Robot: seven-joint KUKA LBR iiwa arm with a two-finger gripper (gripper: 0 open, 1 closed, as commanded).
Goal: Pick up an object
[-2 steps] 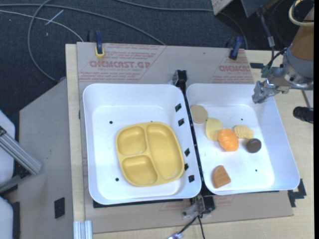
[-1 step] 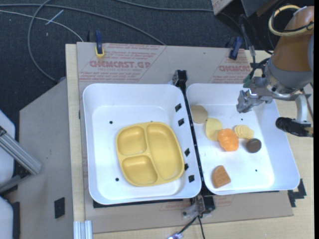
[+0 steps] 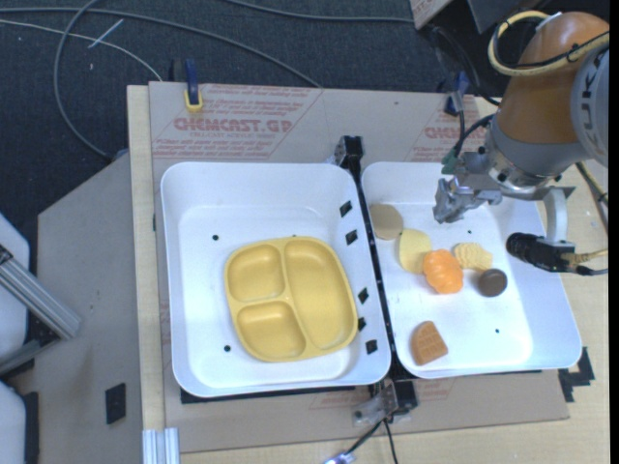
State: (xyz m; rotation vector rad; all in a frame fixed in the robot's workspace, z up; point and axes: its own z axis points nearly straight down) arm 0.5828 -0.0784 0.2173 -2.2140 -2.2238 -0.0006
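Note:
My gripper (image 3: 448, 208) hangs over the back part of the right bin (image 3: 542, 341), fingers pointing down, with nothing seen between them. Just below it lie a pale yellow wedge (image 3: 414, 249), an orange round piece (image 3: 443, 271), a ridged yellow piece (image 3: 473, 255) and a small brown disc (image 3: 493, 282). A tan round piece (image 3: 387, 222) sits by the bin's left wall, left of the gripper. A brown bread-like chunk (image 3: 428, 342) rests near the front of that bin.
The left bin (image 3: 184, 259) holds a yellow tray (image 3: 288, 298) with three compartments. Black clips (image 3: 350, 149) run along the divider between the bins. Cardboard lies under both bins, with a blue-yellow clamp (image 3: 193, 90) at the back left.

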